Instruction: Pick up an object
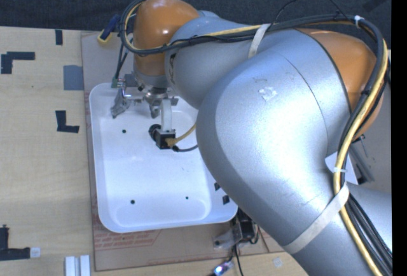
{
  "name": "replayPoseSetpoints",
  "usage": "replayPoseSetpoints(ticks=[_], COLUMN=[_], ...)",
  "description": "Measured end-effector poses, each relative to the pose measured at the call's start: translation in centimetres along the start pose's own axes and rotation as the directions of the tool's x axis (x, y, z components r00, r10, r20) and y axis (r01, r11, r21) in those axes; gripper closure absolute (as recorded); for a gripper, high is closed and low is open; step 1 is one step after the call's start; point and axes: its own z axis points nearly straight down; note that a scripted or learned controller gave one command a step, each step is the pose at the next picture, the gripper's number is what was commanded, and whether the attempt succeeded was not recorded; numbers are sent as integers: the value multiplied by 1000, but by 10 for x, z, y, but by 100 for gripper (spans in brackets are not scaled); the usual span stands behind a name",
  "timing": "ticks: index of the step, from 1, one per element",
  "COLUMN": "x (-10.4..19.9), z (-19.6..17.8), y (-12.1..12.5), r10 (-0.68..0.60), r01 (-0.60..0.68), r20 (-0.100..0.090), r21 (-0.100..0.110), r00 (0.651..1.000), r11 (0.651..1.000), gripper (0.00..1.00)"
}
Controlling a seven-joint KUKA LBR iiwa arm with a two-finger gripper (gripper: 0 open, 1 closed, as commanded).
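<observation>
Camera view. The white bin sits on the surface, left of centre. The claw hangs low over the bin's far end, near the rim. The orange band is directly above it. You cannot tell from this angle whether the claw is open or closed, and nothing can be seen gripped in it.

The object to pick: none can be made out. The visible bin floor carries only a few small dark dots, which look like marks or holes rather than loose items. The grey arm covers the bin's right side and everything beyond it, so any object may lie hidden there.

Risks, as judgement:
- The claw could close on nothing, because no target lies beneath it.
- It is low and near the far wall, so a further descent could drive it into the bin floor or the rim.
- A dot could be mistaken for an object, giving a grasp on bare plastic.
- You have no view under the arm, so a contact there would go unnoticed.
</observation>
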Motion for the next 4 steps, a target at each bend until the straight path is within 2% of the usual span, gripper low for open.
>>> replayPoseSetpoints(ticks=[1,2,3,4], x=[-77,-119,-126,-153], z=[-115,-230,-204,-86], y=[-37,-125,-30,-16], r10=[10,7,4,7], r01=[-10,-7,-4,-7], r20=[3,2,4,4], r21=[-2,5,-1,9], r00=[1000,1000,1000,1000], r11=[1000,1000,1000,1000], gripper=[0,0,0,0])
